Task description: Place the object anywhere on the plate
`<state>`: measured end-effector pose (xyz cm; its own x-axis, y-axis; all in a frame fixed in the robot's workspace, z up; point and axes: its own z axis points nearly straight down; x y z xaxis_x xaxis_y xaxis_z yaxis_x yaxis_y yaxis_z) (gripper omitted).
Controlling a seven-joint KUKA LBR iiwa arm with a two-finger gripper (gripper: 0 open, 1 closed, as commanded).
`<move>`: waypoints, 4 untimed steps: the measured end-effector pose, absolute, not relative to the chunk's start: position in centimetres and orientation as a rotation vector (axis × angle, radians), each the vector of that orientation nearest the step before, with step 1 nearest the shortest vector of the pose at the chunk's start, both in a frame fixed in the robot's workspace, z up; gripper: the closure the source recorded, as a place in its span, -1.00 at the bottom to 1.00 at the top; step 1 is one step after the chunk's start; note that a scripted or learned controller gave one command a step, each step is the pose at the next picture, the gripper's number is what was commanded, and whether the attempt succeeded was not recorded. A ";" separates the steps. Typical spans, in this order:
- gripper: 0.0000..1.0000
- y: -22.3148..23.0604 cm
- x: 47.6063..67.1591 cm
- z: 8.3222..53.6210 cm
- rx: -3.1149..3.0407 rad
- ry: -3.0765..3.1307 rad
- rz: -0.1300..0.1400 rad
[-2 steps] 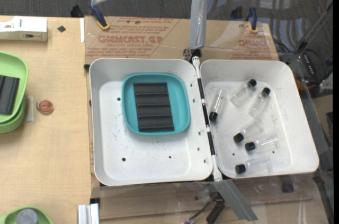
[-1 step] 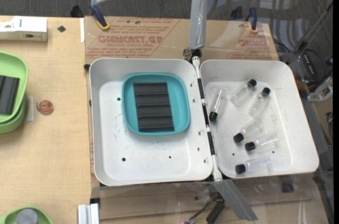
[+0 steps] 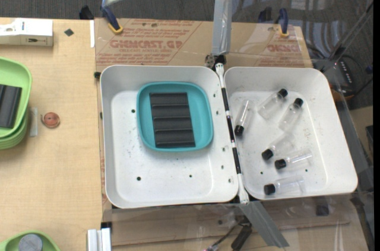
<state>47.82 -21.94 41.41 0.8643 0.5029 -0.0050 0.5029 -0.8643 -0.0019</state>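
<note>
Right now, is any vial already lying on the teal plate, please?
No: the teal plate carries a dark ridged insert; the vials lie in the right bin.

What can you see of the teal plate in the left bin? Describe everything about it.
The teal plate is a rounded-square dish with a raised rim, smooth like plastic. A dark ridged insert of four ribs fills its middle. It lies flat on the floor of the left bin, toward the bin's back and centred between its side walls, touching no wall. None of the vials rests on it.
</note>
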 end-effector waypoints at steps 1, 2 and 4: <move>-1.00 -22.2 47.8 44.0 -3.068 -0.679 0.008; -1.00 -22.2 47.8 32.5 -3.092 -0.546 0.009; -1.00 -22.2 47.7 31.9 -3.119 -0.367 0.009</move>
